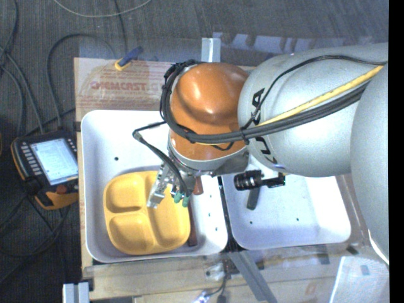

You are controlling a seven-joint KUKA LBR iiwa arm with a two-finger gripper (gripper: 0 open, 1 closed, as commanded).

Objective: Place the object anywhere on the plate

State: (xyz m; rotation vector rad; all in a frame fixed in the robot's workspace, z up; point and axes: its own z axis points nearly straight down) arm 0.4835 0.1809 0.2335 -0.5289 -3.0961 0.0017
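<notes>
A yellow plate [136, 223] with three compartments lies in the front of the left white bin [101, 137]. My gripper [168, 193] hangs over the plate's right rear part, below the orange band [205, 100] of the arm. A small green piece [180, 199] shows at the gripper's right tip; I cannot tell whether it is a held object or part of the gripper. A small reddish-brown thing [197, 185] peeks out just right of the gripper, mostly hidden by the wrist.
The big grey arm [309, 112] covers most of the right bin [297, 223] and the rear of the left bin. A black cylindrical part [257, 182] sticks out over the right bin's left side. A teach pendant [47, 163] lies left of the bench.
</notes>
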